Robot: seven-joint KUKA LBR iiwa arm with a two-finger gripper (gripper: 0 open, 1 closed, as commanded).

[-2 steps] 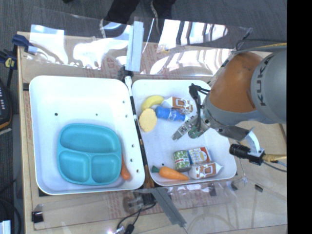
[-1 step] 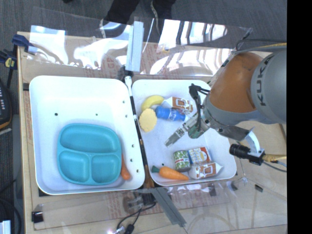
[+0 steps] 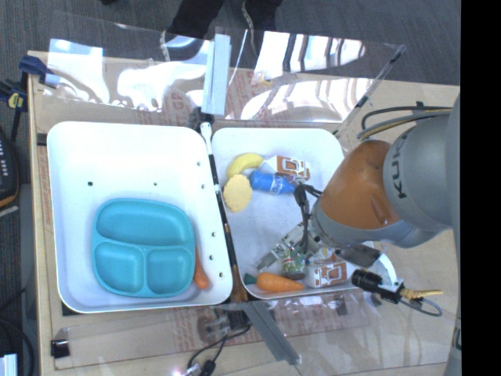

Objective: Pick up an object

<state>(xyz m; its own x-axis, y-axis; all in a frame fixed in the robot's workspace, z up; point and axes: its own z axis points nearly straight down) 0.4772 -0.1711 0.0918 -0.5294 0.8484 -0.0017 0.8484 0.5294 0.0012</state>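
My gripper (image 3: 288, 258) hangs low over the front of the right bin (image 3: 333, 143), under the arm's orange band (image 3: 356, 194). Just in front of it lies an orange carrot (image 3: 275, 283) with a green top. A small white and brown carton (image 3: 329, 273) lies to its right. At the back of this bin are a yellow banana (image 3: 246, 163), a pale yellow lemon (image 3: 237, 193), a blue bottle (image 3: 272, 182) and a second small carton (image 3: 293, 167). I see nothing clearly held by the gripper.
The left bin (image 3: 70, 143) holds a blue divided plate (image 3: 145, 247) and a small orange piece (image 3: 201, 276) against its right wall. A clear plastic guard (image 3: 313, 61) stands behind the bins. Cables (image 3: 391, 291) trail near the right bin's front corner.
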